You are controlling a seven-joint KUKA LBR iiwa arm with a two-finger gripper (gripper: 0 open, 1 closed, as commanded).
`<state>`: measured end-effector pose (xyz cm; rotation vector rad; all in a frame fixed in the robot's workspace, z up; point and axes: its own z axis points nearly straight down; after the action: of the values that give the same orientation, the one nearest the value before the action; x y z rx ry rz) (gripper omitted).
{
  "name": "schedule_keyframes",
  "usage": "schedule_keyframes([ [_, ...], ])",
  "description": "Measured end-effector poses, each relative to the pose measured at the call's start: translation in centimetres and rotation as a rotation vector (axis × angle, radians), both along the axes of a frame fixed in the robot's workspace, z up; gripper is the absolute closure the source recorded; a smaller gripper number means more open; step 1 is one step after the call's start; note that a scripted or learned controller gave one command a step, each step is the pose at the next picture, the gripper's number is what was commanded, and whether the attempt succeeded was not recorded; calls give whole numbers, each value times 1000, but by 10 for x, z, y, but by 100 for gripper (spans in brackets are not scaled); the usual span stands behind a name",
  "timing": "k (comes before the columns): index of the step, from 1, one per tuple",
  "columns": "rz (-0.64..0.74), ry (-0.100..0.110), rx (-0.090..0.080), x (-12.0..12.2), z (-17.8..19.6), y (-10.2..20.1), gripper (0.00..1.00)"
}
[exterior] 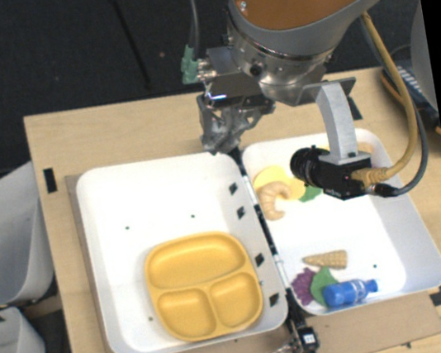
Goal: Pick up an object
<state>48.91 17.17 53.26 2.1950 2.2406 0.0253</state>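
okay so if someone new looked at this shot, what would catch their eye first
Probably the yellow divided tray in the left bin, bright against the white. Next, the grey and orange arm looming over the top, its gripper at the bins' far edge. Small toys cluster in the right bin.

A light wooden bench (49, 150) carries two shallow white bins side by side, the left bin (108, 257) and the right bin (407, 241), their inner walls touching. Black clips (253, 208) sit along that shared seam, against a dark background
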Motion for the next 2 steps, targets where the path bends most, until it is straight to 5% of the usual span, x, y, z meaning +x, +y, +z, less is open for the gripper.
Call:
schedule_keyframes([
  [1,-13,30,-15,-1,-204,35,100],
  [2,-14,1,-1,1,-65,51,100],
])
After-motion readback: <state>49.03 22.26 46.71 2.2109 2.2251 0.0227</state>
